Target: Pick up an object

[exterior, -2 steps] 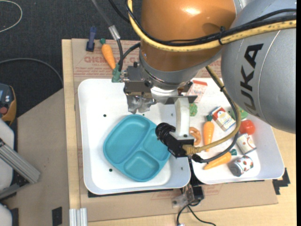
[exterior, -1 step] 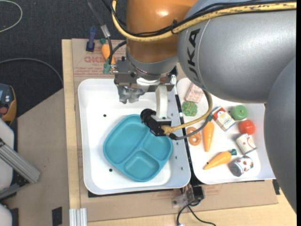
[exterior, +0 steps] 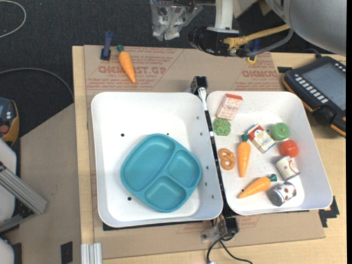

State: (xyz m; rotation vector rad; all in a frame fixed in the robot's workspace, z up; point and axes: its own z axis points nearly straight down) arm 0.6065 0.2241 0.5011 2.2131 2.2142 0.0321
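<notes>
Beyond the far edge of the left bin (exterior: 104, 147), which holds a teal tray (exterior: 161, 172), the gripper (exterior: 170, 20) hangs, finger state indiscernible.

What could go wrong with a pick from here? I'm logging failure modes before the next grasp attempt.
1. The small toys in the right white bin lie crowded: closing on the orange toy carrot may nudge the brown pretzel or small carton.
2. The round red tomato could roll away.
3. The two-finger gripper hangs beyond the bins, needing a long approach.
</notes>
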